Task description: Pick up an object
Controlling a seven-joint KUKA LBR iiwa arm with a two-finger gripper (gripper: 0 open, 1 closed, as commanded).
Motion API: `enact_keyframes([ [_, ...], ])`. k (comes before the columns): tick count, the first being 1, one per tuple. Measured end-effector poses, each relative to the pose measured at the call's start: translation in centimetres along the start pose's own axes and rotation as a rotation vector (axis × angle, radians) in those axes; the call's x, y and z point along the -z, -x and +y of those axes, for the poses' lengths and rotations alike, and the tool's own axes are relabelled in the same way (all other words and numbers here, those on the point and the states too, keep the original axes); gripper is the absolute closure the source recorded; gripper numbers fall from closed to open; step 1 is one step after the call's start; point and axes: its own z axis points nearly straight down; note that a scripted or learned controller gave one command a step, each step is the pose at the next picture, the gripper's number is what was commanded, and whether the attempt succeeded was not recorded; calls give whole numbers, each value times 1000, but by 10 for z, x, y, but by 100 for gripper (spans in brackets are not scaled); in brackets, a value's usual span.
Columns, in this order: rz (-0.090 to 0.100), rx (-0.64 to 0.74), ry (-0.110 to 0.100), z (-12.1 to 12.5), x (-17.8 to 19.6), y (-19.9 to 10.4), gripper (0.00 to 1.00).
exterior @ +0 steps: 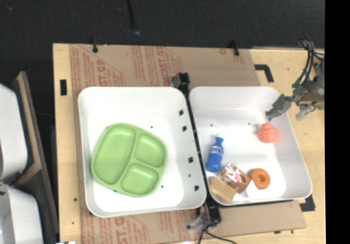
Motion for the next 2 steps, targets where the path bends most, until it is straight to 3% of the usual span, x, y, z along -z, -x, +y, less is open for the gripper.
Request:
enact_keyframes([
  [1,-1,1,7,1,4,0,0],
  [2,0,1,2,-6,-56,2,0],
])
